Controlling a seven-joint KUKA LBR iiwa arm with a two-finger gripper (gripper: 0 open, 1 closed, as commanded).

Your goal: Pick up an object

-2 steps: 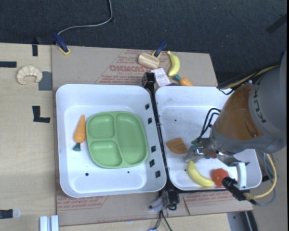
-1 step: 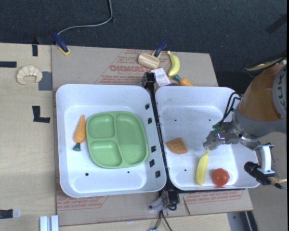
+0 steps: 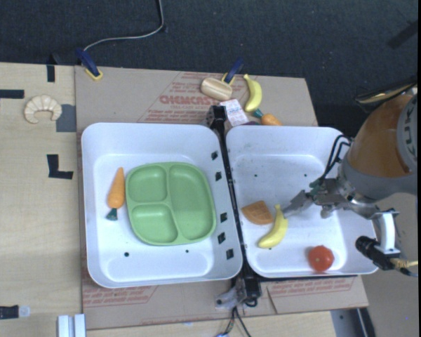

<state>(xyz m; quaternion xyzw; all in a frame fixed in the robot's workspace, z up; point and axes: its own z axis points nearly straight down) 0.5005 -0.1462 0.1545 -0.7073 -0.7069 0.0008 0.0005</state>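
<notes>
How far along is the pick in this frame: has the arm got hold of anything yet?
Done: the gripper has reached into the right bin, with its tip by the banana and the orange slice. In hand: nothing visibly; both lie on the bin floor, as does the tomato. Left: the grasp and the lift. Finger state is unclear.

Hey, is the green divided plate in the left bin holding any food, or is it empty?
Empty. The green plate shows bare compartments; the carrot lies beside it on the left bin floor, not on it.
</notes>
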